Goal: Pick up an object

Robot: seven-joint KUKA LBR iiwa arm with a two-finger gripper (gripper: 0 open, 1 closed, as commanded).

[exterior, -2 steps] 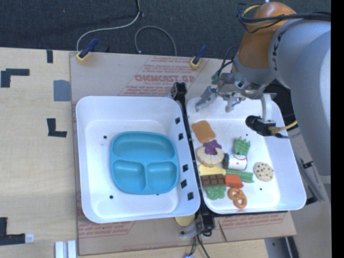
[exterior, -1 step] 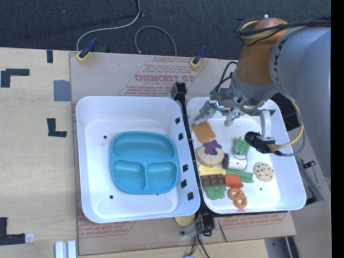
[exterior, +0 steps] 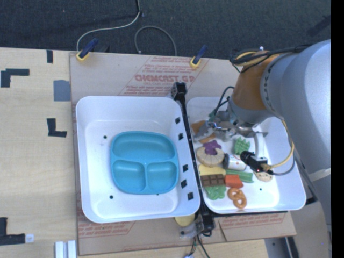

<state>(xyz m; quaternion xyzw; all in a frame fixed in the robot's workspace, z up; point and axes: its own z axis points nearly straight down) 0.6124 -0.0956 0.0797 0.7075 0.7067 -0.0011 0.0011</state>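
The right bin [exterior: 287, 195] holds a heap of toy food: a purple piece [exterior: 213, 145] on a round tan piece [exterior: 209, 156], a yellow slab [exterior: 210, 170], a brown chocolate block [exterior: 213, 180], a green leafy piece [exterior: 215, 193], an orange piece [exterior: 234, 180], a pretzel [exterior: 237, 198] and a light green piece [exterior: 242, 144]. My gripper [exterior: 216, 127] hangs low over the bin's back left part, just above the purple piece. The arm's wrist hides most of it, and I see nothing held in it.
The left bin [exterior: 91, 144] holds a blue divided plate [exterior: 144, 162]. A black divider [exterior: 185, 144] runs between the two bins. The grey arm with its orange band [exterior: 250, 87] covers the right bin's back right. Cables lie behind the bench.
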